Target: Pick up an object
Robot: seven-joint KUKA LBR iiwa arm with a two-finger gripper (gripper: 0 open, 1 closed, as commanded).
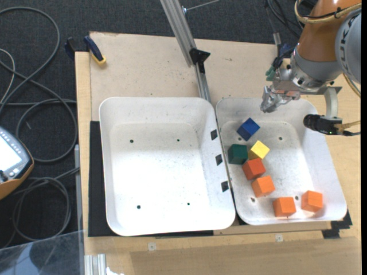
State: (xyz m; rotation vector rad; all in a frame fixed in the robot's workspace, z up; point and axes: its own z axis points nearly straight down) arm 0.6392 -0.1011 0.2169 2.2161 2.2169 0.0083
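Lying just below the end effector (269,104), the blue cube (248,128).

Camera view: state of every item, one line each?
gripper: above the right bin's far edge, nothing visibly held
blue cube: in right bin, resting, nearest the gripper
green cube: resting, beside yellow cube
yellow cube: resting, tilted
four orange cubes: resting, none lifted
right bin: holds all seven cubes
left bin: sits beside right bin

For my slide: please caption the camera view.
Tool hovers above right bin holding seven cubes, nearest the blue cube.
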